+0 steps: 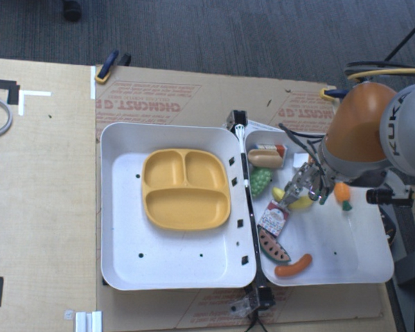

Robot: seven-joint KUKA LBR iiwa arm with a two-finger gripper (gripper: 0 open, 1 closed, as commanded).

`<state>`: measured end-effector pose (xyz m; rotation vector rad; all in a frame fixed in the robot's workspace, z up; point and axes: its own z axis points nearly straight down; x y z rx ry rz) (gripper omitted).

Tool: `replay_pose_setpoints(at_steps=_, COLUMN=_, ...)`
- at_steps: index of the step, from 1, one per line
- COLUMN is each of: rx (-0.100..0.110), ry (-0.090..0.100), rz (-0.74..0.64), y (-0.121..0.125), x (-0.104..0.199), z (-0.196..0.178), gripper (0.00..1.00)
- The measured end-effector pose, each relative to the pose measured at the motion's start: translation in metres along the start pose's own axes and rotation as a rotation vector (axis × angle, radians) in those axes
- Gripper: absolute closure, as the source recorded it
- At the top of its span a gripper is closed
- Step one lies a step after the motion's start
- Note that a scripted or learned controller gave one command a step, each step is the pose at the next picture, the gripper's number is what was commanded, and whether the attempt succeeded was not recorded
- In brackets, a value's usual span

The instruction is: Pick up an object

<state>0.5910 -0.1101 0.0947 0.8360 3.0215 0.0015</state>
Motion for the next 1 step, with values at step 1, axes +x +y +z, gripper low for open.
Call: replay_pose_setpoints(at_steps=1, rx=0.001, ry=0.002, rz=-0.148, y=0.02, x=0.0485, z=-0.1552, gripper=1.0)
